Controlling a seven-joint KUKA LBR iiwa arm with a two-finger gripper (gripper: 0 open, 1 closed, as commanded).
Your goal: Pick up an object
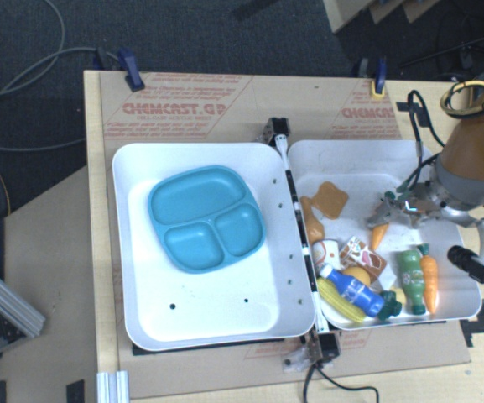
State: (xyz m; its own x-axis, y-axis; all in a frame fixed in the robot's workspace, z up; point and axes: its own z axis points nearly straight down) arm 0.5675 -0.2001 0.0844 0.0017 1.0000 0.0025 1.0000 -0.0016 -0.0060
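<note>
Yellow corn [340, 299] at right bin's [355, 151] near edge, blue bottle [357, 290] beside it, gripper [399, 207] above bin, jaw state unclear, blue tray [206, 218] in bin to its left

A blue three-compartment plate [206, 217] lies in the left white bin [141, 309]. Both bins rest on a wooden table [99, 225] covered with brown cardboard printed in red letters [174, 107]. Two blue clamps [129, 69] grip the table's far edge. Dark carpet [32, 99] with looping grey cables [23, 32] surrounds the table.
</note>
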